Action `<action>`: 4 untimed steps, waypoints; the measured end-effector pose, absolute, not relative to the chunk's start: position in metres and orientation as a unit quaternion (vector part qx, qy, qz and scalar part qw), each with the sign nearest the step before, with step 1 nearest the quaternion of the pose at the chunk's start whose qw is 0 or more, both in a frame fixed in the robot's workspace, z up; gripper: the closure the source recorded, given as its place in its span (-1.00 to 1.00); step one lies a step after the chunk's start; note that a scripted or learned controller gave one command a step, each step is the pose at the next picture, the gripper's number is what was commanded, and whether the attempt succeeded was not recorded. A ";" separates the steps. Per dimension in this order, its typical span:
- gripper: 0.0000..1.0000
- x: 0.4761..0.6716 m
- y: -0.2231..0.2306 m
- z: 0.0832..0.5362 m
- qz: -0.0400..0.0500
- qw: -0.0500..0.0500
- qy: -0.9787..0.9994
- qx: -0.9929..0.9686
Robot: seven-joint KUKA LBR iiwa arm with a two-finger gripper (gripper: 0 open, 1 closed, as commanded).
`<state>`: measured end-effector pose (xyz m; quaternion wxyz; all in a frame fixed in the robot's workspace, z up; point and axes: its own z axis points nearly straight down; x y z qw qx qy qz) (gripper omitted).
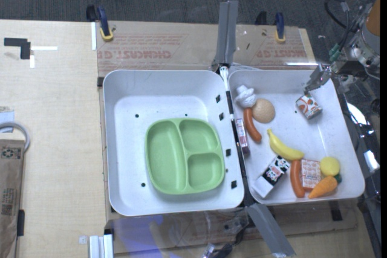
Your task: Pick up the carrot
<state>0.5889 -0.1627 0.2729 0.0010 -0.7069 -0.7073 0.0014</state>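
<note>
The orange carrot (323,186) lies in the front right corner of the right bin (338,130), its green end toward a yellow lemon (330,165). It touches a small red-and-white box (310,172) on its left. My gripper (315,81) hangs over the bin's back right part, far from the carrot and just above a small strawberry-print carton (308,107). Nothing shows in its grasp.
Also in the right bin are a banana (284,147), two sausages (252,124) (295,179), a bread roll (263,110), a white garlic-like piece (245,94) and a cow-print carton (272,174). A green divided plate (184,156) sits in the left bin (121,130).
</note>
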 end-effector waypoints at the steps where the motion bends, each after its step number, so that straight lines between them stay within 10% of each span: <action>1: -1.00 0.486 -0.137 0.181 0.001 0.002 -0.776 -0.630; 2: -1.00 0.510 -0.126 0.091 0.001 0.001 -0.753 -0.658; 3: -1.00 0.576 -0.117 0.115 0.000 0.000 -0.798 -0.602; 4: -1.00 0.524 -0.114 0.101 0.000 0.001 -0.823 -0.568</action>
